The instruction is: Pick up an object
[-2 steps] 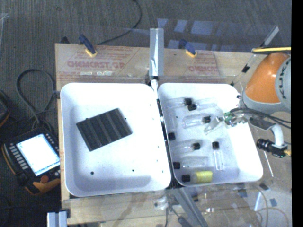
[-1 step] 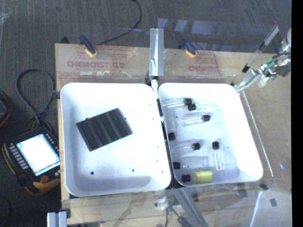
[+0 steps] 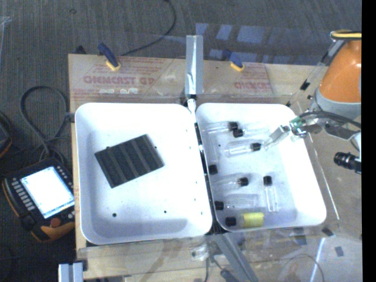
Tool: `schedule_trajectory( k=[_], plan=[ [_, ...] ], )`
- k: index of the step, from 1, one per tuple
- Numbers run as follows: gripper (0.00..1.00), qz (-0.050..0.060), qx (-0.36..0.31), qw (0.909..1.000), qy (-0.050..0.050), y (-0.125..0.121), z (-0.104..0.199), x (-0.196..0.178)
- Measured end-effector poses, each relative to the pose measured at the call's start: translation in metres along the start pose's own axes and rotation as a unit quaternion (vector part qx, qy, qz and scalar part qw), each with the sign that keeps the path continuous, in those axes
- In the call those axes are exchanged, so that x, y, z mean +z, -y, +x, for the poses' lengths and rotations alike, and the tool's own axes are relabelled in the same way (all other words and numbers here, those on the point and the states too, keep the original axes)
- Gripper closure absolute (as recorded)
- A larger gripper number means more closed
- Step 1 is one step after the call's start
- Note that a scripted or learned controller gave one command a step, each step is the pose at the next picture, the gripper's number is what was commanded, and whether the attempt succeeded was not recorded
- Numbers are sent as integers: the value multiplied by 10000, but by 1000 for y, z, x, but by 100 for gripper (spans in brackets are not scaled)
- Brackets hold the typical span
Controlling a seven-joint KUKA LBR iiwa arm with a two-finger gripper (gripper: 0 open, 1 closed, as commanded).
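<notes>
The right bin (image 3: pixel 314 207) holds several clear vials with black caps, such as one (image 3: pixel 235 129) near its back and one (image 3: pixel 269 194) toward the front. A yellow-bodied vial (image 3: pixel 249 218) lies at the front edge. My gripper (image 3: pixel 298 126) hangs over the bin's back right rim, below the orange band (image 3: pixel 345 69) of the arm. A clear vial (image 3: pixel 274 137) slants down-left from the gripper's tip; whether it is gripped is unclear. A black ribbed slab (image 3: pixel 129 159) lies in the left bin (image 3: pixel 88 216).
A teach pendant (image 3: pixel 41 194) with a lit screen sits left of the bench, with cables (image 3: pixel 35 107) near it. Blue and yellow clamps (image 3: pixel 107 53) hold the board at the back. A metal post (image 3: pixel 192 69) stands between the bins.
</notes>
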State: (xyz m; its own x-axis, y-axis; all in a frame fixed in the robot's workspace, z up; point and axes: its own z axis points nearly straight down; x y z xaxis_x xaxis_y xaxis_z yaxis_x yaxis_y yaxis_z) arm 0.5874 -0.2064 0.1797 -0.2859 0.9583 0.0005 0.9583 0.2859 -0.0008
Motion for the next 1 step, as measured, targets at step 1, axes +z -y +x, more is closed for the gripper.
schedule_trajectory(
  k=[1],
  plan=[
    [0, -6, 29, 10000, 8, -19, 4, 86]
  ],
)
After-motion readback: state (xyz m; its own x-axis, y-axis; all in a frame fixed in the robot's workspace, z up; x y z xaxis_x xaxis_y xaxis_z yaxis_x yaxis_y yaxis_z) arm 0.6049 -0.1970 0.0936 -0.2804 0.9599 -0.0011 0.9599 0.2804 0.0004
